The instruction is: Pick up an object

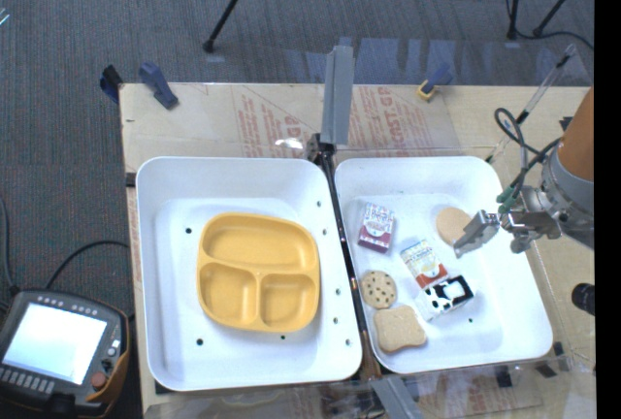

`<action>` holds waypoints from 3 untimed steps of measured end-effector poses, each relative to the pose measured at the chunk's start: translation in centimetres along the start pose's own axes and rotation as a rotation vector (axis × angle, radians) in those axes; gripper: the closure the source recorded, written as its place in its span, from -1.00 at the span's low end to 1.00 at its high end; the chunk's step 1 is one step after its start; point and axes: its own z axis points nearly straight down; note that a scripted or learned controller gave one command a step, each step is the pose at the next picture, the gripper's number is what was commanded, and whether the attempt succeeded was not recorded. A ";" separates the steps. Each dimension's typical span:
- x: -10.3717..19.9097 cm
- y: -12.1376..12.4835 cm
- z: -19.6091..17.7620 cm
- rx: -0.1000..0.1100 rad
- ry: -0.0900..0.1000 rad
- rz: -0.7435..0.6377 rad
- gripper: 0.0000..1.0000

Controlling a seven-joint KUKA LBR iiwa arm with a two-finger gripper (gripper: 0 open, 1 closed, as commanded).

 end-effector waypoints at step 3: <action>2.0 1.2 18.0 -0.014 -0.006 -0.261 1.00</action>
